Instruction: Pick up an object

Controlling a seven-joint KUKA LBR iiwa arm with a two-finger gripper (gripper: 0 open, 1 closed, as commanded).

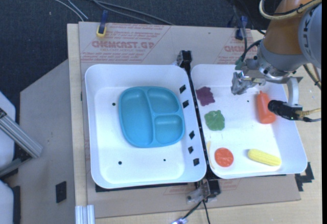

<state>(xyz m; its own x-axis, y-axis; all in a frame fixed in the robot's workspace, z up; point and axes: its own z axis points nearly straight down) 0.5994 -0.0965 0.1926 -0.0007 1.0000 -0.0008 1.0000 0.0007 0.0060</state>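
The yellow corn (264, 157) lay at the right bin's (291, 166) front edge, far from the fingers (239, 86), whose spread I could not tell. Nearest them lay a purple piece (205, 95), then the orange carrot (264, 108), green piece (215, 120) and red tomato (224, 157). The left bin (102, 166) held a blue tray (151, 115).

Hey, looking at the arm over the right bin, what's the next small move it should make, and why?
Probably drop straight down and slightly left: the gripper hangs over bare floor of the right white bin, holding nothing visible, and the nearest item, the small purple grape-bunch toy, lies just to its left, apart from the green bell pepper toy.
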